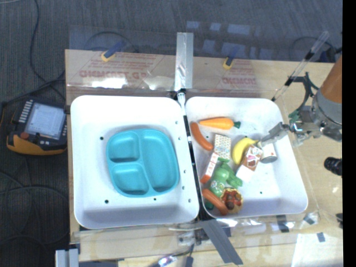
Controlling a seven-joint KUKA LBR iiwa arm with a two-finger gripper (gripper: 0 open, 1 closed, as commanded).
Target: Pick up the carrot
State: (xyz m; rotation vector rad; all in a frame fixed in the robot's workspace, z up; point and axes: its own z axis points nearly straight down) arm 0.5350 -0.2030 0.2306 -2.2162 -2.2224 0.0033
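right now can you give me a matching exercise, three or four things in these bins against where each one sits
Things:
1. carrot
2. blue tray
3. banana
4. gripper

Places:
A. left bin, middle
B. right bin, far end
C. over the right bin's right side
D. right bin, middle, just left of the fingertips

Pairs: 1-B, 2-A, 3-D, 4-C

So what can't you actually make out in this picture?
- Gripper: too small and blurred in the camera view to tell how it stands.
- Arm: cut off by the right edge.
- Packets near the right bin's front wall: labels too small to read.
- Carrot: fully visible.
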